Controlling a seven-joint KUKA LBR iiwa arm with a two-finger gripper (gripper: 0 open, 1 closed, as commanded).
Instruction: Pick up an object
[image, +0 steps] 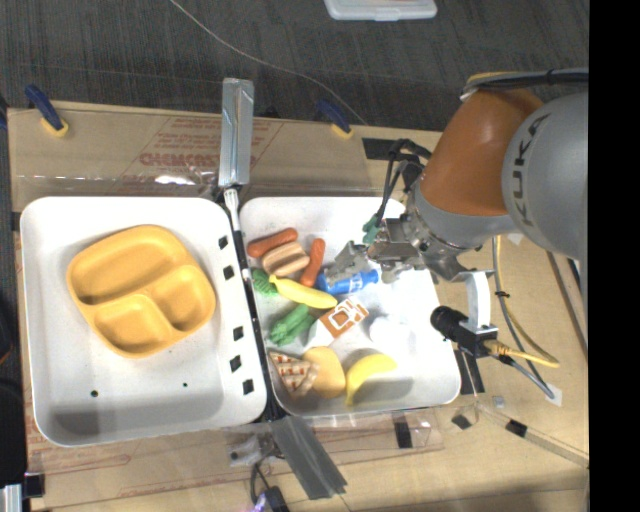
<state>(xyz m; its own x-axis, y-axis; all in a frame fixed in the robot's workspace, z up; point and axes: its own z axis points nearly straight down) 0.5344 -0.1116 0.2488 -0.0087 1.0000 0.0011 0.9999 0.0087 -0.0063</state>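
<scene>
In the camera view, two white bins sit side by side so that things can be lifted out of one while the other stands ready: the far bin (40, 300), well to the left of the pincer, bears a yellow divided tray (140, 288), and the near bin (425, 375), the one the pincer is lowered into, carries a heap of toy food. The heap lies mostly to the pincer's left and below it: a hot dog (283, 258), a yellow banana (303, 293) and a green piece (292, 322), then a small orange-and-white carton (343, 318) just below the pincer, and a lemon (368, 372) and a waffle-like piece (290, 370) near the front wall

The pincer (355, 265) sits low in the bin over a blue item (357, 283), which looks like the likeliest thing to be picked; it appears to touch or crowd that item, but whether it is apart, together or clamped I cannot tell

The arm (510, 160) reaches in from the right, its orange band high above the wrist, bent down and leaning leftward toward the heap, cables trailing beside it
</scene>
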